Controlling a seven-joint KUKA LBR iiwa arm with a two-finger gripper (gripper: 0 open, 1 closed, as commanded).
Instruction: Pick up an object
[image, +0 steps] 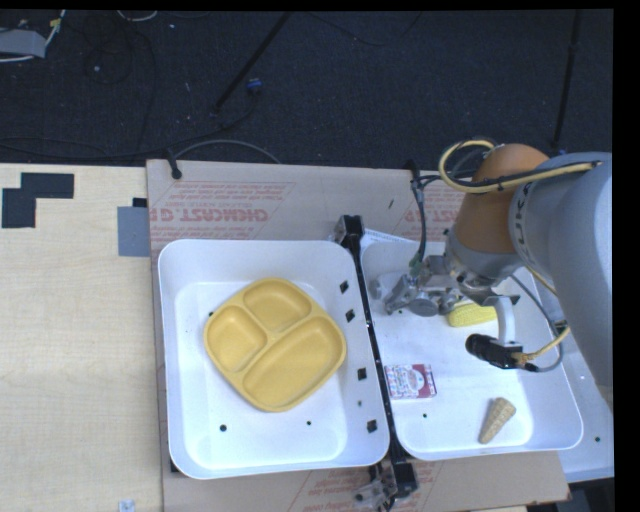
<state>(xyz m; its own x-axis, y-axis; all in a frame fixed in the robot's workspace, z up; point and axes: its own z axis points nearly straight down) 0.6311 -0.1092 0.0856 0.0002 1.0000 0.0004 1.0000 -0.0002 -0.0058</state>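
My gripper (415, 296) is low in the upper left part of the right bin (560, 425), near the divider between the bins. A small yellow object (470, 315) lies just to its right, partly under the wrist. A red and white packet (410, 381) lies flat below the gripper, near the divider. A tan cone (497, 419) rests near the bin's front right. I see nothing between the gripper's ends.
A yellow divided plate (275, 343) lies in the left bin (185, 400). A black ridge (365, 330) separates the bins. The grey arm (560, 230) covers the right bin's upper right, with a black piece on a cable (495, 351) hanging over the bin floor.
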